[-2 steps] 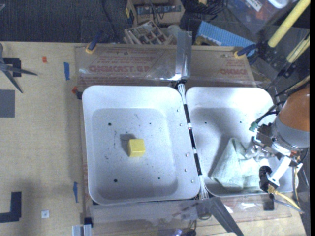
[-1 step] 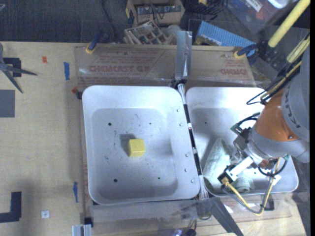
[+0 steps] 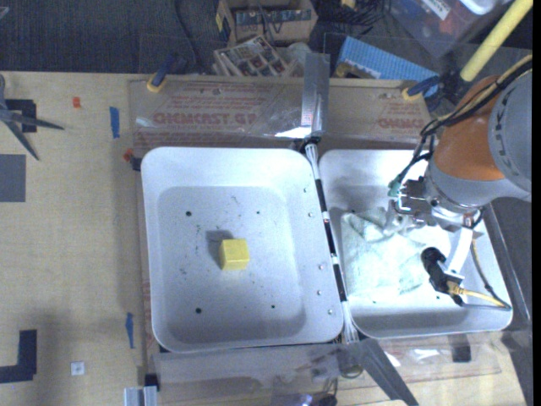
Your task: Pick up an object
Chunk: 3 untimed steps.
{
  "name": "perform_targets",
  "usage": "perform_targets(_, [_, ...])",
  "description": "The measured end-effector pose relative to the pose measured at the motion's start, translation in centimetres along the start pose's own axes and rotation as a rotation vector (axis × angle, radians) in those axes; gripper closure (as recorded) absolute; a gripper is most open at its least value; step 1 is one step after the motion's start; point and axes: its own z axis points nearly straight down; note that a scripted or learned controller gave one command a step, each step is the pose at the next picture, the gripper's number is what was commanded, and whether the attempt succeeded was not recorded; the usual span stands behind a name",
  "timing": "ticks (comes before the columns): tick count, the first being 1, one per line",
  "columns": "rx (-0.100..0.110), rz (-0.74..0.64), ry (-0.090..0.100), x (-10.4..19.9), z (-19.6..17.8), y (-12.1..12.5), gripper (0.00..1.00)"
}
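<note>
A small yellow block (image 3: 235, 254) lies near the middle of the left bin (image 3: 169, 176). My gripper (image 3: 402, 213) hangs low over the right bin (image 3: 363, 166), under the grey wrist and its orange band. It is close above a pale, see-through, crumpled-looking item (image 3: 369, 227) on the bin floor. Whether it touches that item is hidden by the wrist. More of the pale, glassy material (image 3: 397, 273) spreads across the floor toward the front.
A black fitting with a yellow-tipped cable (image 3: 439, 273) hangs off the arm over the right bin's front right. A metal divider (image 3: 328, 235) separates the bins. Cardboard and clutter stand behind them, and bare wooden bench (image 3: 68, 227) lies to the left.
</note>
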Motion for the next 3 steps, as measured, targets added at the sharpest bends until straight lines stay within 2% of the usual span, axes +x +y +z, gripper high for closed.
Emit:
perform_targets(1, [0.001, 0.32, 0.001, -4.8, 5.4, -4.9, 1.0])
perform_targets(2, [0.002, 0.006, 0.002, -3.4, 1.5, -6.8, 1.0])
perform_targets(3, [-0.001, 0.32, 0.0, -2.8, 1.3, -6.8, 1.0])
